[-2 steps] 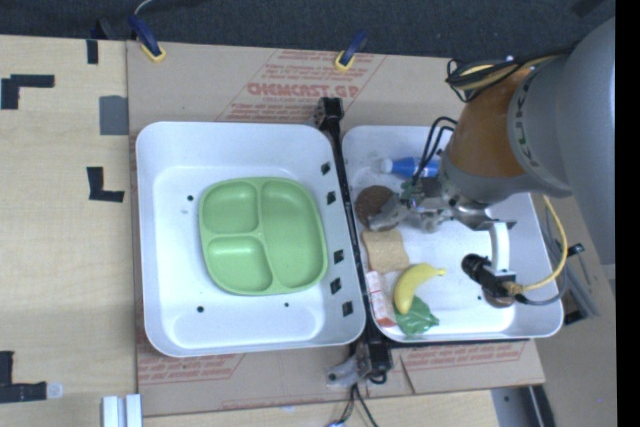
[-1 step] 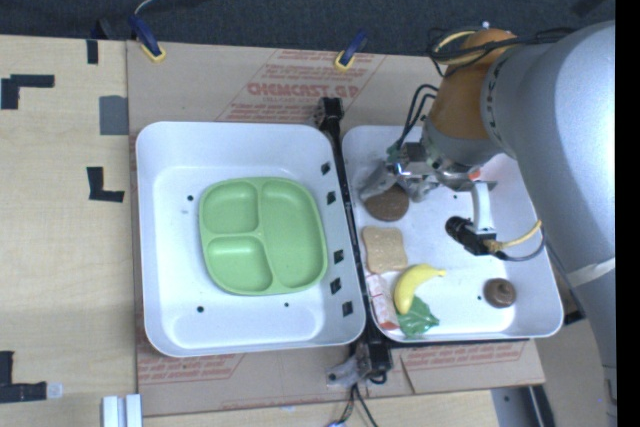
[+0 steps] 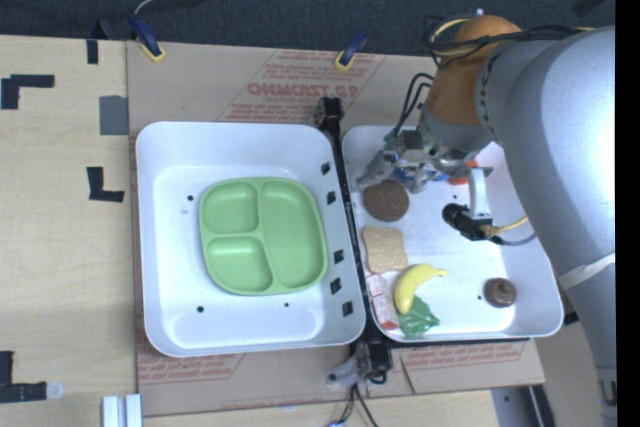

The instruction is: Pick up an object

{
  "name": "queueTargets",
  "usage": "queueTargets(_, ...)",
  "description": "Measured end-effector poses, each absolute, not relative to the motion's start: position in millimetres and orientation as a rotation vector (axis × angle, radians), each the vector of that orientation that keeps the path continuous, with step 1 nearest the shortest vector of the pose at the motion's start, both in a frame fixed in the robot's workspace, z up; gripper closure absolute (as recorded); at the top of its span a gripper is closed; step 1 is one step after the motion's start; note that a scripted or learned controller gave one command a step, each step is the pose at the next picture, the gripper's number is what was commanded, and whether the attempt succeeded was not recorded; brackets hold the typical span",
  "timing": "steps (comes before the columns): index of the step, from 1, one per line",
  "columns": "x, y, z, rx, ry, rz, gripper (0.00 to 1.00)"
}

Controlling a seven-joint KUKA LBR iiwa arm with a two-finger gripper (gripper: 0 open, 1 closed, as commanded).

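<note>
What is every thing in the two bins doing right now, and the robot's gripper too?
green plate: lying flat in the left bin, nothing in its compartments
brown round cookie: flat in the right bin, just below the gripper
toast slice: lying flat
banana: on its side, beside the toast slice
green leafy piece: lying by the banana's lower end
small brown piece: resting alone
gripper: low over the right bin, above the cookie

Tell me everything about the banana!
The banana is yellow, short and curved, smooth like a toy. It lies flat in the right bin, near the front left corner. One end points right, the other curves down to a green leafy thing that it seems to touch. A tan bread slice lies right behind it, close or just touching. The gripper is farther back, away from it.
</note>
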State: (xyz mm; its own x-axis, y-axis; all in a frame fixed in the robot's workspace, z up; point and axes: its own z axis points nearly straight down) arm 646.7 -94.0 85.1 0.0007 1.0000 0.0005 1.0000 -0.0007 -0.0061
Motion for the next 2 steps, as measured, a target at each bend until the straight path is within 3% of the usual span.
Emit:
queueTargets(1,638.7,-98.2,85.8,-2.222,-2.225,-0.001,0.00)
queueTargets(2,638.5,-97.9,95.2,-2.221,-2.226,0.001,1.00)
